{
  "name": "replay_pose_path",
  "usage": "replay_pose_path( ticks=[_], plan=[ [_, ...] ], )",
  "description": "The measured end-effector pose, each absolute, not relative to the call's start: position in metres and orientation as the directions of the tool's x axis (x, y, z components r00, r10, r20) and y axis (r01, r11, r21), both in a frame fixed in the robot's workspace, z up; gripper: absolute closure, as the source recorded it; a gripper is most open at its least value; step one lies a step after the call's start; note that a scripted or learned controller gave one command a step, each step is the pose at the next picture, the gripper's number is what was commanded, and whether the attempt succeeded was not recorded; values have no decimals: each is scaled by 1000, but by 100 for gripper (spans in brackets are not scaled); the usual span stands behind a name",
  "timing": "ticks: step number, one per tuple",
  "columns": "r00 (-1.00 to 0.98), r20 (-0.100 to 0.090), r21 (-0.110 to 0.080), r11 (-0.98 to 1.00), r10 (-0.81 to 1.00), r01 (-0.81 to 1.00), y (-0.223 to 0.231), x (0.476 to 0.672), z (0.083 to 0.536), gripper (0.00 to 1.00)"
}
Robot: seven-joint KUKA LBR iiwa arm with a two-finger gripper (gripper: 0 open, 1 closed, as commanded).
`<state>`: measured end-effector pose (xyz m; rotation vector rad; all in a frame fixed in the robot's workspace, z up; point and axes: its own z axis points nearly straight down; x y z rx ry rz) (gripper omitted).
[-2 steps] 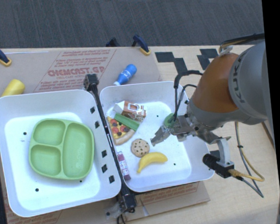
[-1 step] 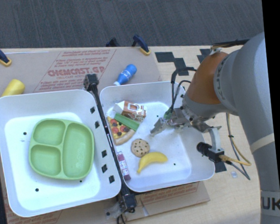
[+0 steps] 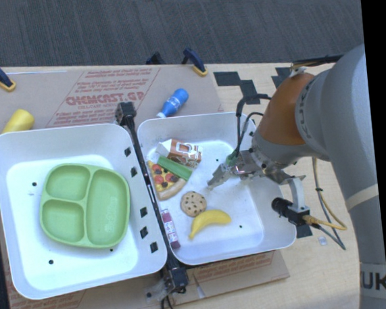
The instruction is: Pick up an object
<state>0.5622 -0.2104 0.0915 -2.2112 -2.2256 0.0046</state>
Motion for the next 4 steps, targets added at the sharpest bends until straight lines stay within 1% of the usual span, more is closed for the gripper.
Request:
replay_pose_path(
  ticks=[1,2,3,4],
  plan=[
    [-8,0,-3,8,1000,1000,-147,598,92,0],
    [-12,0,-4,12,1000,1000,-147,598,102,100],
    [-4,0,0,4,1000,1000,-139,543,212,100],
    [-5,1,-1,5,1000,1000,-141,564,234,100]
  ],
)
